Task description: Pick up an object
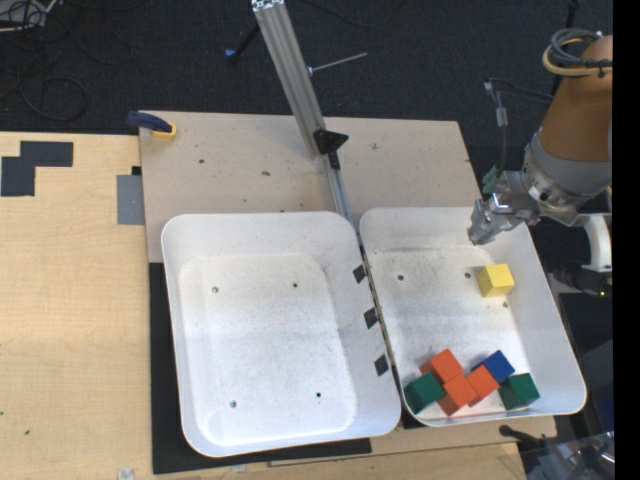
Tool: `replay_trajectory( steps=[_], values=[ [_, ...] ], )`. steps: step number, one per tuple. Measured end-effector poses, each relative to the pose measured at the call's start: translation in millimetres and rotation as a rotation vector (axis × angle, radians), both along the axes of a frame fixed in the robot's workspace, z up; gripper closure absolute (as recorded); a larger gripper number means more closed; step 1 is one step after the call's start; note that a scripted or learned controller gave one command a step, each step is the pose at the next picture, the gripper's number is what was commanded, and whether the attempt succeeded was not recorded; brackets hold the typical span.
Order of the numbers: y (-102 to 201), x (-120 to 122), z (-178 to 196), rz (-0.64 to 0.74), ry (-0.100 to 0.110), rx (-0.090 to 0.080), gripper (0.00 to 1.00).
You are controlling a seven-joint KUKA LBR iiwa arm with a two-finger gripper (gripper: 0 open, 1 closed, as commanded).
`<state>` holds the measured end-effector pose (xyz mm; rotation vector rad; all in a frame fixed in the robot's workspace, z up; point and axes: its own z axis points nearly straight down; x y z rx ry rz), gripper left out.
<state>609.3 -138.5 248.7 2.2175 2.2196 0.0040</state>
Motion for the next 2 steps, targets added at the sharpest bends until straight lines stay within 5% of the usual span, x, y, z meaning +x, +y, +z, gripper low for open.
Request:
replay_trajectory(
  steps=[2],
  values=[
    [101,14,-6,0.004,0.006,0.003,1.00]
  ],
)
